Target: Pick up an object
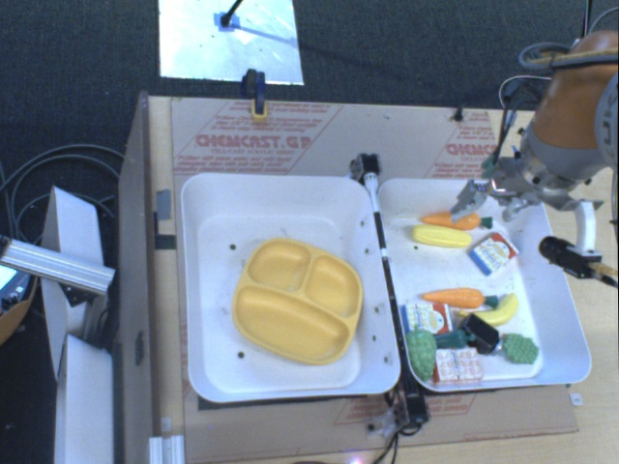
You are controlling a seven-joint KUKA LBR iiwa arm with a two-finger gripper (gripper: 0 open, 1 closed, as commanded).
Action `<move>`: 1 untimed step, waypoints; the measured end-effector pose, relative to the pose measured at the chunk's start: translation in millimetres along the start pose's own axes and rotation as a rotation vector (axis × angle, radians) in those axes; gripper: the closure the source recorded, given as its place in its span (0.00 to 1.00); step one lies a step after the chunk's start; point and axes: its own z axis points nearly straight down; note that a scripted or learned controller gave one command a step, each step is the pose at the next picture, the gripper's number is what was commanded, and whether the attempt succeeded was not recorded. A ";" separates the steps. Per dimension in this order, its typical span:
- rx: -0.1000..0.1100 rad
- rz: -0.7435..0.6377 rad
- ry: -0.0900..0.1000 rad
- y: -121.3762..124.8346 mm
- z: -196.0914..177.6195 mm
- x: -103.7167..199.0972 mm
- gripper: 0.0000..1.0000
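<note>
Nothing is lifted yet: the gripper [481, 199] hangs over the far end of the right bin [566, 332], its 2 fingers apart and nothing between them, just above the upper carrot [453, 221]. That carrot lies touching a yellow corn [441, 237], with a small carton [492, 253] just beside them; it looks the likeliest target, so the descent, closing and lift are all left to do. A second carrot [455, 298], a banana [501, 309], 2 green pieces and more cartons crowd the near end. Room is tight: the carrot sits near the bin's far wall and against the corn, so 1 finger may catch either. The middle of the bin is open. The left bin [208, 288] holds a yellow tray [298, 300].
</note>
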 end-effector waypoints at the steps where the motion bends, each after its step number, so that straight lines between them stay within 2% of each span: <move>1: 0.004 -0.004 0.002 21.8 124.0 24.8 0.00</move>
